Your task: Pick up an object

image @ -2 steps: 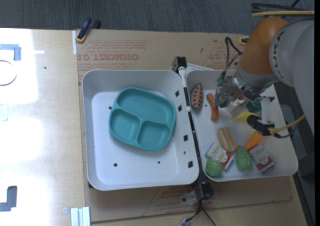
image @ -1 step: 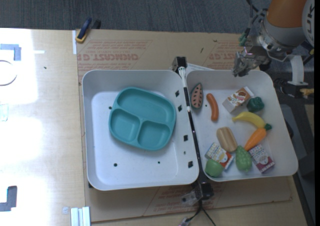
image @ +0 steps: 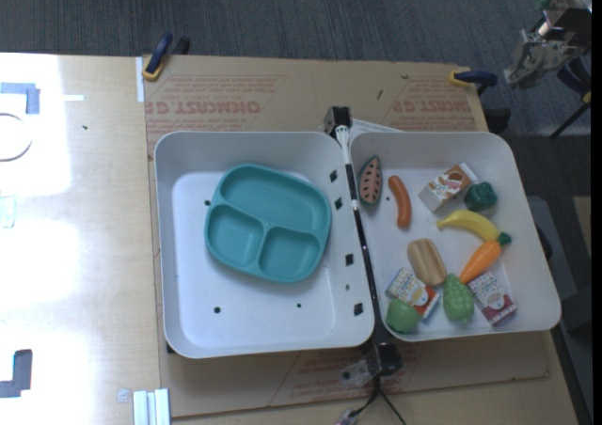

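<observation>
Gripper [image: 544,49] parked high off the bench's far right corner, can't tell its state, well apart from the toy food heaped in the right bin [image: 536,268], with banana [image: 467,222] on top looking easiest

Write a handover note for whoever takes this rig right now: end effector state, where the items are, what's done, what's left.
End effector: at the top right of the view, above the floor beyond the bench, away from both bins. It holds nothing that I can see.
Left bin: teal divided plate.
Right bin: all the toy food, including a sausage, banana, carrot, bread roll, green apple, broccoli, watermelon slice and small cartons.
Done: nothing picked yet.
Left: bring the arm over the right bin, grasp one item and lift it. The sausage lies fairly apart and looks like an easy candidate.
</observation>
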### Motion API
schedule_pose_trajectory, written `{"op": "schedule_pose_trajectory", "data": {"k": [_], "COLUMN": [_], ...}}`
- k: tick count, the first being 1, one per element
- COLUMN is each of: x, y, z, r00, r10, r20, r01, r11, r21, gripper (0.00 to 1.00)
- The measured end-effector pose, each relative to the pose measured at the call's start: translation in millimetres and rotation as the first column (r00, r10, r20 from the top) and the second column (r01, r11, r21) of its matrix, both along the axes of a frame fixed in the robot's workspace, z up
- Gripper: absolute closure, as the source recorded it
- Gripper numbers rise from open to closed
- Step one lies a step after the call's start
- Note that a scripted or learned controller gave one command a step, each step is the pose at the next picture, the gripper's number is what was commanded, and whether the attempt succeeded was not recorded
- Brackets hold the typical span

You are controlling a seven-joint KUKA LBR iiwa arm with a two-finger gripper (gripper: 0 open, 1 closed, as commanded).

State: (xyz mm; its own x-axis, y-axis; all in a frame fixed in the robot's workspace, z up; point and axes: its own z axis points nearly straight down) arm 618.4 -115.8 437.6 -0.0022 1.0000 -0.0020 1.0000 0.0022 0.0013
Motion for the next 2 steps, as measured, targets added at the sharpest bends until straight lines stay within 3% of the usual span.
{"op": "schedule_pose_trajectory", "data": {"k": [1,2], "x": [1,-39], "y": [0,-78], "z": [9,105], "r00": [1.000,1.000], "r10": [0.004,-0.001], "r20": [0.001,0.001], "r01": [-0.004,0.001], "r11": [1.000,1.000], "r21": [-0.002,0.000], "gripper": [1.00,1.00]}}
